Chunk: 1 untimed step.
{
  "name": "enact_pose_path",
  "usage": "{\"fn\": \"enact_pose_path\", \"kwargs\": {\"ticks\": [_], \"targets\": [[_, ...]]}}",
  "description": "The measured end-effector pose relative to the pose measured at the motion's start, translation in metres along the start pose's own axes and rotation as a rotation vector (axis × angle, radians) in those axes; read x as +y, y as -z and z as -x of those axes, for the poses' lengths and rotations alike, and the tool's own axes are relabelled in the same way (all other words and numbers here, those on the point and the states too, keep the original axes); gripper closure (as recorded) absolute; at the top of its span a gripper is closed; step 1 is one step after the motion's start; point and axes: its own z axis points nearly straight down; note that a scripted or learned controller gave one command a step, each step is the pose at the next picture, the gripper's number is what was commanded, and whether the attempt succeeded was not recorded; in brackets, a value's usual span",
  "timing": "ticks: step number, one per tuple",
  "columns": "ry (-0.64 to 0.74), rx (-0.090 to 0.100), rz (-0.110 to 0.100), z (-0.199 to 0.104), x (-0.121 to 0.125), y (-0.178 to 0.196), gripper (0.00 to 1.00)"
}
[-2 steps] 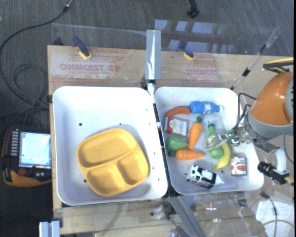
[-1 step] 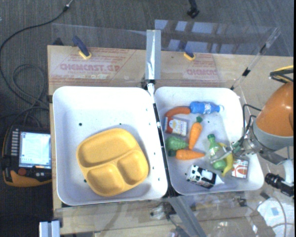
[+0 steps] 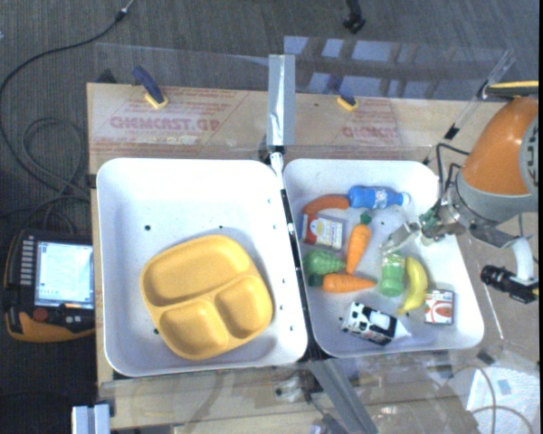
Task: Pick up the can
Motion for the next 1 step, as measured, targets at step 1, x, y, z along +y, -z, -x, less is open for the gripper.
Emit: {"fn": "enact_pose_path", "kwargs": {"ticks": [1], "targets": [[0.013,0.001,0.004,0.017,0.077,-0.0218,0.0]]}}
